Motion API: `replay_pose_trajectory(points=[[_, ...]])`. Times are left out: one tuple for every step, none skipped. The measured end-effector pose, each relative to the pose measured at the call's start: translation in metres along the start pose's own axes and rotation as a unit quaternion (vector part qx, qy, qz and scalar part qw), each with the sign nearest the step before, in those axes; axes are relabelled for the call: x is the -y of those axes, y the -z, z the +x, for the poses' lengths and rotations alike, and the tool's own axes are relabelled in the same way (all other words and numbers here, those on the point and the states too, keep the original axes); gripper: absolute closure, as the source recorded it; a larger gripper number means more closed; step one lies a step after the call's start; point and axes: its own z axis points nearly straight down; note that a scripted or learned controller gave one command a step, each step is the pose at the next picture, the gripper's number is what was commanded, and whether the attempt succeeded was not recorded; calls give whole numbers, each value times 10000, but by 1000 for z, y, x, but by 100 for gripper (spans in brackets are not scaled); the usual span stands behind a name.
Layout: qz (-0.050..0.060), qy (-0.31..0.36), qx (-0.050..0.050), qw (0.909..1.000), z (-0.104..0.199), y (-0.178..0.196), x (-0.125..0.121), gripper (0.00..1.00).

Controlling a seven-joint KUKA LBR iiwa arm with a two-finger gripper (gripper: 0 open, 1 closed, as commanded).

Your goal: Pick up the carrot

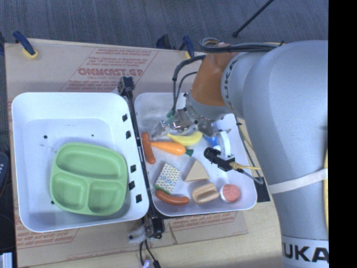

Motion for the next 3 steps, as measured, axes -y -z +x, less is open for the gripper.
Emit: replay_pose_trajectory(points=[[0, -1109, -4, 9938, 2, 0, 62, 0], [-3, -2399, -10, 9708, 25, 0, 108, 0], [-174, -2738, 30, 9616, 34, 4, 127, 0]])
